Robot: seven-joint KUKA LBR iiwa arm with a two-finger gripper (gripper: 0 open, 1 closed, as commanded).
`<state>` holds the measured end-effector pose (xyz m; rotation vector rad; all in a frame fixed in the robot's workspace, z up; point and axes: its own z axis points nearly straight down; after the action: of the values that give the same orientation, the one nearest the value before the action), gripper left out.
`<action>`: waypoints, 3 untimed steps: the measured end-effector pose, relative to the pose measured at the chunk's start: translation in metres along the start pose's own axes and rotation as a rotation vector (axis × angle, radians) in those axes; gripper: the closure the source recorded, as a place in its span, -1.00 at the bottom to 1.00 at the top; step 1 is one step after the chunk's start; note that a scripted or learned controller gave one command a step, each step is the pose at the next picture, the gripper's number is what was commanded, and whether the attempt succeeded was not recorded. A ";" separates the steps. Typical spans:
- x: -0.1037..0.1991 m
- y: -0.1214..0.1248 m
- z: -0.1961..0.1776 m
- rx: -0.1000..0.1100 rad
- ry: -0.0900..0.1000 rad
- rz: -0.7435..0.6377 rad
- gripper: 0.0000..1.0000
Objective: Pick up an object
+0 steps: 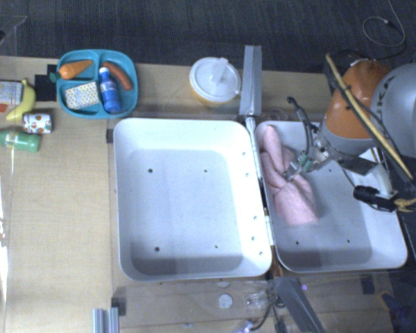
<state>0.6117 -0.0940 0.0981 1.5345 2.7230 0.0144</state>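
Currently the gripper (296, 166) sits low inside the right bin (347, 252), at the upper-left part of that bin, directly against a pink cloth (289, 186). The cloth is the only loose object in either bin, so it is judged to be the target. It lies as a long, rumpled strip along the bin's left wall, reaching up-left past the gripper and down beyond it toward the bin's middle.

Gripper state: cannot be determined. The tip is small and dark in the camera view and merges with cables and the cloth folds, so neither its opening nor any hold on the fabric can be confirmed. No part of the cloth is visibly raised off the bin floor.

Step in hand: judged to be the grasp itself, at the end of the descent, with the lift not yet done.

Requirements for the next move:
1. Secure a fold of fabric at the contact point, near the cloth's middle.
2. Raise straight up, clear of the bin rim and the divider to the gripper's left.
3. Expect both ends of the cloth to hang and drag; a thin pinch is likely to slip.

The left bin (187, 269) lies across the divider, to the gripper's left.
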 end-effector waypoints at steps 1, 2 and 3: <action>-0.001 0.000 0.000 0.000 -0.001 0.000 -1.00; -0.031 0.047 0.010 0.030 0.020 0.000 -1.00; -0.033 0.051 0.002 0.014 0.006 -0.004 1.00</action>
<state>0.6724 -0.0957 0.0975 1.5356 2.7365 0.0001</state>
